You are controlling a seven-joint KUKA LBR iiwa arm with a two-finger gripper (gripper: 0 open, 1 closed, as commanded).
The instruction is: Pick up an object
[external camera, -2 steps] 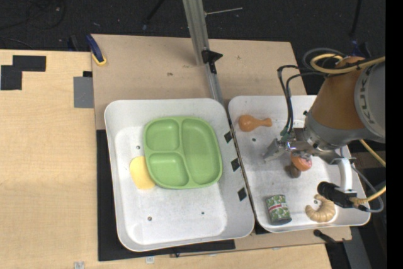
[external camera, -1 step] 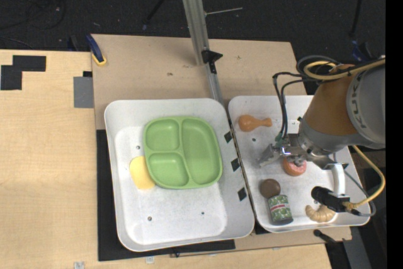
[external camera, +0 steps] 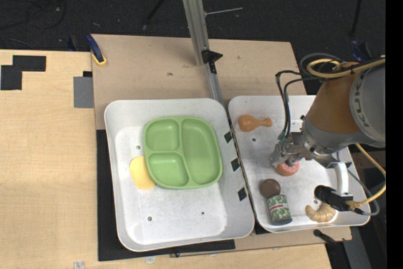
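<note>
Your hand (external camera: 288, 157) is down in the right bin (external camera: 252, 111), right over a pink-red toy (external camera: 288, 167) — you cannot tell if it grips it; near it lie an orange drumstick (external camera: 254, 123), a brown ball (external camera: 270, 187), a green can (external camera: 278, 209) and a croissant (external camera: 321, 213); the left bin (external camera: 182, 230) holds a green tray (external camera: 183, 152) touching a yellow lemon (external camera: 140, 173).

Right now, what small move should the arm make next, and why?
Probably a short lift straight up to test the grasp. The gripper sits low in the right bin, directly on a pink object, with the brown ball near. Whether it has hold is unclear.
</note>
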